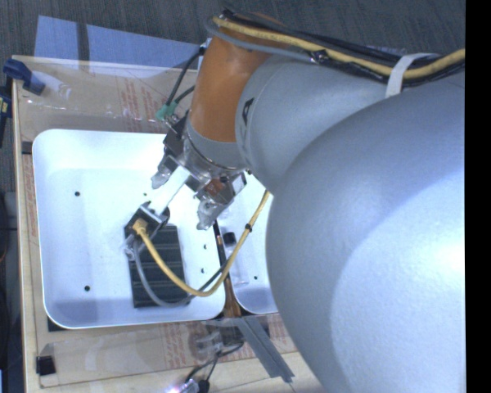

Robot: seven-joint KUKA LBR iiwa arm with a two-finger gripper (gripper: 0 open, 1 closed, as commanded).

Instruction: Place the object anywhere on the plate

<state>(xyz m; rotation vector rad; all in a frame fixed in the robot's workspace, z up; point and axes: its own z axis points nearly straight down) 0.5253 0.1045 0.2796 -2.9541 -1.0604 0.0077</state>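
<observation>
Because the grey arm point(368, 211) fills most of the right side of the camera view, much of the right bin point(254, 301) is hidden and just a sliver of its white rim shows beneath the arm. The orange band point(221, 80) sits above the wrist, and yellow and black cables point(327, 51) run along the top of the arm. The hand point(182, 196) hangs over the left bin point(65, 219), near that bin's right side, with its two pale fingers point(206, 213) spread apart and nothing between them. Just below and left of the fingers, a dark, flat, ribbed rectangular object point(157, 268) lies on the floor of the left bin, tilted slightly, its upper end close under the hand but not gripped. A yellow cable point(180, 281) loops from the wrist across this object. Whether the dark object is the task's thing or part of the rig, I cannot tell. The bins rest on a light wooden worktop point(20, 178), and a blue clamp point(20, 74) sits at its upper left corner.
</observation>
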